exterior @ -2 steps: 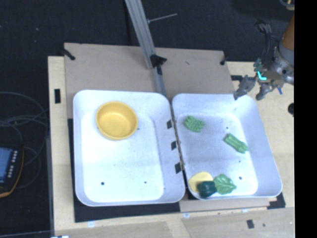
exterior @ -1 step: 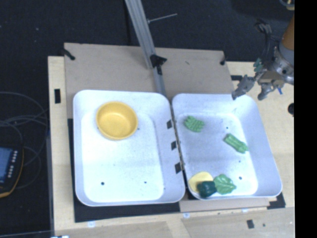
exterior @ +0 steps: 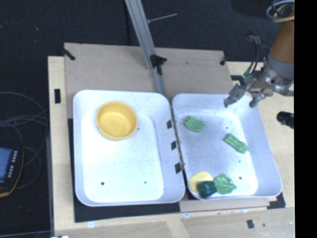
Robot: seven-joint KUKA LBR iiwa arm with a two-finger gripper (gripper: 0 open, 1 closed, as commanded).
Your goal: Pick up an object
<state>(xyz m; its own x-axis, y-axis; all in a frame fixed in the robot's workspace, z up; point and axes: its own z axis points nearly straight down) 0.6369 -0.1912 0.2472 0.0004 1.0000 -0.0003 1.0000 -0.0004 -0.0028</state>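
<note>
Pale wooden surface (exterior: 59, 133) with two white bins. Nearest, in right bin (exterior: 257, 148) front corner: yellow piece (exterior: 197, 178), dark green block (exterior: 206, 188), green toy (exterior: 225, 184), touching together. Farther: green pieces (exterior: 236, 143) and (exterior: 193, 124). Left bin (exterior: 124, 182): yellow bowl (exterior: 117, 120). Farthest, claw (exterior: 244, 99) spread wide, holding nothing, above right bin's back rim.

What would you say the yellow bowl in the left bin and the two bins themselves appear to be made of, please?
The round yellow bowl looks like moulded plastic: one even colour, smooth thick rim, soft sheen rather than glaze, though ceramic cannot be ruled out. The shallow white left bin and shallow white right bin look like thin formed plastic, matte, with rounded corners and faint speckling.
</note>
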